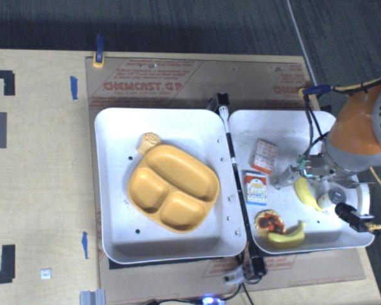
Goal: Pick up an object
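Reaching: arm [362, 129] comes in from the right, over the right bin [286, 122]; orange band sits above the wrist, the grey wrist body below it.
Gripper: the gripper [305, 169] hangs low in the right bin, at the near end of a banana; whether it is spread or pressed together I cannot tell, the wrist hides it.
Nearest object: banana [307, 194], yellow, just below the gripper and apparently touching or nearly so; not seen clasped, so I do not count it as held.
Long axis: this banana runs from upper left to lower right, its upper tip toward the gripper. A grip across the short way looks the sensible one, in my judgement.
Other candidates: second banana [287, 236] lies along the bin's front wall, curved, roughly crosswise; beside it to the left a small round item with red and dark patches [269, 221], touching the banana's end.
Cartons: orange-white carton [265, 155] near the bin's middle; a second small carton [256, 188] below it, by the left wall. Both lie left of the gripper, apart from it.
Obstruction: cables and fittings crowd the bin's right side; the right wall is near.
Left bin: the left bin [114, 170] holds a yellow divided tray [173, 187] with a small tan piece [149, 142] at its upper corner; well apart from the arm.
Worktop: worktop [38, 170] pale wood, blue tape marks.
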You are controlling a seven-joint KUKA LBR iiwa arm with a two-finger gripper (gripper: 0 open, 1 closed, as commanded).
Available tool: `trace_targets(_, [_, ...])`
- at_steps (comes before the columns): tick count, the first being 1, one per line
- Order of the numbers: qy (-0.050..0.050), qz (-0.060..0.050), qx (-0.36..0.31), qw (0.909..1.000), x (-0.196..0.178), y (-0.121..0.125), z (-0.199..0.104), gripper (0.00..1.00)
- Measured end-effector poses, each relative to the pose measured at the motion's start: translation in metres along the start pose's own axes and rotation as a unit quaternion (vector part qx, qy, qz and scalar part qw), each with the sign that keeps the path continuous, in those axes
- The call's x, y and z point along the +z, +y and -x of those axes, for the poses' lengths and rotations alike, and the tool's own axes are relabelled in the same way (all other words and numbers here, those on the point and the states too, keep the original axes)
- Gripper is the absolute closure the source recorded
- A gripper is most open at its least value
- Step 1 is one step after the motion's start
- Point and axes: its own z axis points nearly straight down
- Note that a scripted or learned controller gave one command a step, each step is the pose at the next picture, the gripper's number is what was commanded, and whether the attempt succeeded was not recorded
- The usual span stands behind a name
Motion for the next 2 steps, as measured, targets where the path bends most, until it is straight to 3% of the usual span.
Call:
trace_targets(1, [-0.001, 0.002, 0.0, 1.0, -0.011, 0.001, 0.001, 1.0])
trace_targets(2, [0.0, 0.0, -0.001, 1.0, -0.096, -0.008, -0.068, 1.0])
